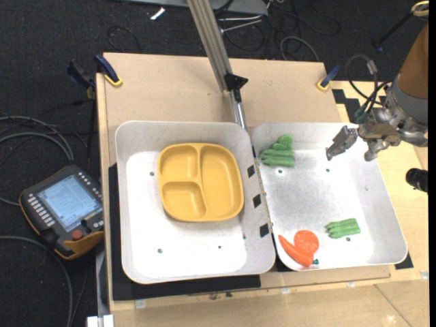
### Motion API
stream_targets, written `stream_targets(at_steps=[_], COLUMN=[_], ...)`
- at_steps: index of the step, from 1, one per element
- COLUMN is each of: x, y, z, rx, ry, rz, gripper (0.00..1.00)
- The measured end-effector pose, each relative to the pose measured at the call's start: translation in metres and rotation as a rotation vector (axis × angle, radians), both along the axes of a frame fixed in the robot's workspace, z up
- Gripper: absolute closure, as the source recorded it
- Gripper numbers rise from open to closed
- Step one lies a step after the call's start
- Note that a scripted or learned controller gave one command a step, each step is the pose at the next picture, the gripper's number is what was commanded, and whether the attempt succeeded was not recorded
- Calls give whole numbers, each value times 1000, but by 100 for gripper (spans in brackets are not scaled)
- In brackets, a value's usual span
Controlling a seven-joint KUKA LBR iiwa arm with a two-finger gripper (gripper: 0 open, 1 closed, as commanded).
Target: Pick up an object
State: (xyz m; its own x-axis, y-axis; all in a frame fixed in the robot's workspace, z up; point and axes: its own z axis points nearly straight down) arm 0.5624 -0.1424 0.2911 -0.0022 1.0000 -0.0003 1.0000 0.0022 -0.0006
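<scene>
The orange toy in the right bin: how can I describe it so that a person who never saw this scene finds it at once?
Look at the right bin, the one without the yellow divided plate. Go to its near left corner, by the wall shared with the left bin: the orange toy lies there. Its neighbours, two green bean bunches, are green; only it is orange-red.

a teach pendant (pixel 63 210) lies left of the bench (pixel 170 90), amid cables.

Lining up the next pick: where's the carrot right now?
The carrot lies in the right bin, at its near-left corner, touching the tomato. A green bean bundle sits just to its right.
</scene>
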Motion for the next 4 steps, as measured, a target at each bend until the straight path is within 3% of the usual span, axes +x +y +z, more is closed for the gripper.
stream_targets(at_steps=[1, 3, 4], x=[0, -14, -10], y=[0, -8, 2], z=[0, -111, -164], rx=[1, 1, 2], ry=[0, 5, 5], rz=[-1, -3, -1], gripper=[0, 0, 0])
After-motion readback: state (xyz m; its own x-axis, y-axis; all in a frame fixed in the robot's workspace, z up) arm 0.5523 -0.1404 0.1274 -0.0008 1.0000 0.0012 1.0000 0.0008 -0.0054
